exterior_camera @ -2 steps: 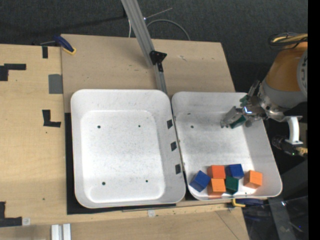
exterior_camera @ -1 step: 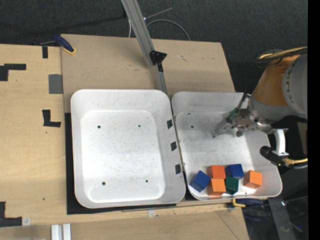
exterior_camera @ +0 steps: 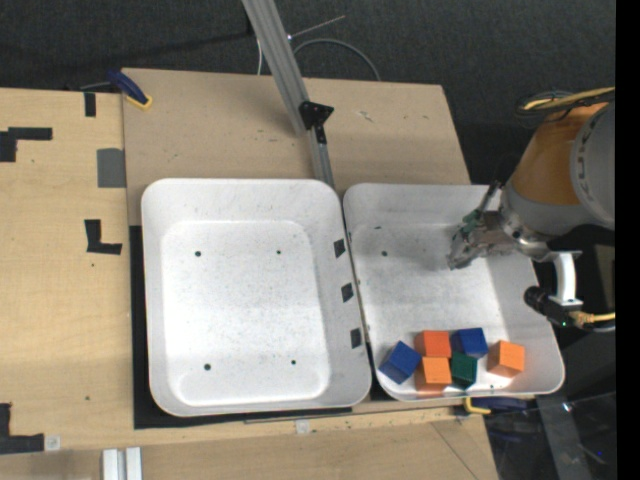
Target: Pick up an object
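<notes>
Grey arm (exterior_camera: pixel 600 168) with an orange band, ending in a dark metal gripper (exterior_camera: pixel 466 246).

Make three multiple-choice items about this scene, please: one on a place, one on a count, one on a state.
1. Where do the blocks lie?
A. left bin, middle
B. right bin, near edge
C. on the bench

2. How many blocks are orange?
A. one
B. three
C. five

3. Where is the claw?
A. over the right bin's bare floor, apart from the blocks
B. touching a blue block
C. over the left bin

Answers:
1 B: they cluster along the right bin's near edge.
2 B: three orange show, beside two blue and one green.
3 A: bare white floor lies between claw and cluster.
</notes>
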`<state>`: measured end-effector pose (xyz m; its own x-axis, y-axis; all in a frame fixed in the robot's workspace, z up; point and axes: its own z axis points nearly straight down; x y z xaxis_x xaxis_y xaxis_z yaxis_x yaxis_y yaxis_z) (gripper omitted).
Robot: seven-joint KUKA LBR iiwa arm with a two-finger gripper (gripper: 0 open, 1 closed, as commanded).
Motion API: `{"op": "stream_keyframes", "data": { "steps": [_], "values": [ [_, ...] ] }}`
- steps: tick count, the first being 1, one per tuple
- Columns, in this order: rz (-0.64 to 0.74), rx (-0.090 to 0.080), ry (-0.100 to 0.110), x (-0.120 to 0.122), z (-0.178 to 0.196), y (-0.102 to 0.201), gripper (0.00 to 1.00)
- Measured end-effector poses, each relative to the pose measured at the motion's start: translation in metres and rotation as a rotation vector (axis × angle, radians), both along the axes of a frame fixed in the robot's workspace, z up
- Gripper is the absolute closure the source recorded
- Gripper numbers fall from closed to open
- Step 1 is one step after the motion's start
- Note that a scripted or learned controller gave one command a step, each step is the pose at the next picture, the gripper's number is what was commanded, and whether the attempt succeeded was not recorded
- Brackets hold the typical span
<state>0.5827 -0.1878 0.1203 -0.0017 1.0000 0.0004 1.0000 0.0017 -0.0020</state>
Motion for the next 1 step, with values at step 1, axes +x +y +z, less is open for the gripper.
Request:
{"op": "stream_keyframes", "data": {
  "steps": [1],
  "values": [
    [-0.001,-0.002,-0.007,0.0096,0.0566,-0.0045,1.00]
  ]
}}
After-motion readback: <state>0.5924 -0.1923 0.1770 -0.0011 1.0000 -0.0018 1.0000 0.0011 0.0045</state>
